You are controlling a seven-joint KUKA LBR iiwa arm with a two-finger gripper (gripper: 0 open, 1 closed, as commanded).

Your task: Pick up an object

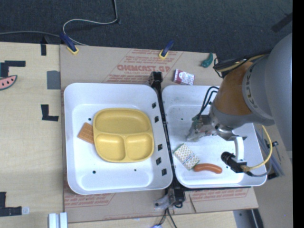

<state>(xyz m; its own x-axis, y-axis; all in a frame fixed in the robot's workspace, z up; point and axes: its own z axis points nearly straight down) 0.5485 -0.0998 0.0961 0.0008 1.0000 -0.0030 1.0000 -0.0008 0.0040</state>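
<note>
The gripper (195, 133) sits low in the right bin (178, 96); whether the jaws are apart, I cannot tell. Nothing looks lifted: sausage (207, 168) and patterned packet (186, 156) lie nearby.

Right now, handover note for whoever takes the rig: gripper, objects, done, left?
Gripper: low in the right bin, over bare floor; nothing visible between its fingers, open or shut not readable.
Right bin: patterned packet and orange sausage-shaped item near the front wall, both below the gripper and apart from it.
Left bin: yellow divided tray, brown waffle-like piece tucked at its left edge.
Done: no pick visible.
Left: grasp and lift one object; the packet looks nearest.
</note>
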